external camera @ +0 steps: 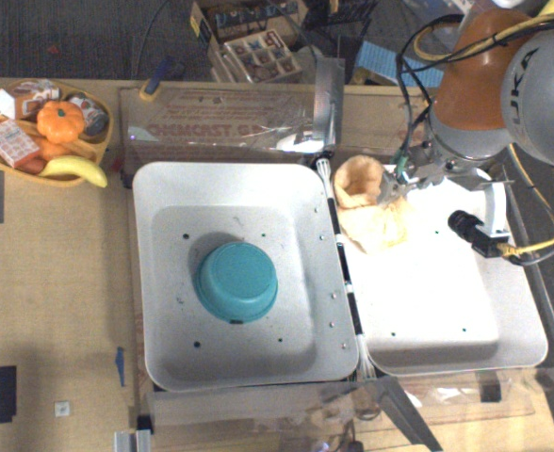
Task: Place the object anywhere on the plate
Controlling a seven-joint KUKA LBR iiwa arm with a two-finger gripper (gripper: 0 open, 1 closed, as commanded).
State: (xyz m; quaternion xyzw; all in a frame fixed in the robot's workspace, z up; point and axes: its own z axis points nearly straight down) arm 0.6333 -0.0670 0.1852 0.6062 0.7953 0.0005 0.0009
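Note:
A tan, crumpled, pouch-like object (pixel 364 203) lies at the far left corner of the right bin (pixel 447 309), against the wall shared with the left bin. The gripper (pixel 393 188) hangs low over the object's right side, touching or nearly touching it, under the grey wrist and orange band. The arm hides the gripper's tips. A round teal plate (pixel 237 281) sits in the middle of the left bin (pixel 164 205), well apart from the gripper and the object.
A black fitting with a yellow cable (pixel 472 231) hangs off the arm above the right bin. A basket of toy fruit (pixel 43 137) stands at the bench's far left. A clear plastic sheet (pixel 230 125) lies behind the left bin.

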